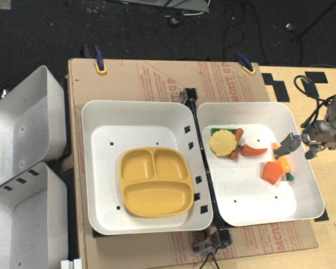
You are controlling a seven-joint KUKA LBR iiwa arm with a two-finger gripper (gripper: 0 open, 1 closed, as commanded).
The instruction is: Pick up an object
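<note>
Two white bins side by side on a brown board. In the left bin, a yellow tray with three sections, lying flat in the middle. In the right bin, a small heap of toy food. Near the bin's left wall, a round yellow piece with a bit of green peeking out behind it. Touching the yellow piece on its right, a brown sausage shape, long and thin, running from upper right down to lower left. Just beside that, a red pepper shape, long axis lying across the bin from left to right, slightly curved. Farther right, an orange block, chunky, tilted, with a smaller orange bit above it and a dark green bit at its right. At the right rim of this bin, the gripper, dark and grey, reaching in from the right side, just above the orange pieces. Can't tell whether its fingers are spread or pressed together. More white bins standing off the board on the left. Dark floor and cables beyond the board.
</note>
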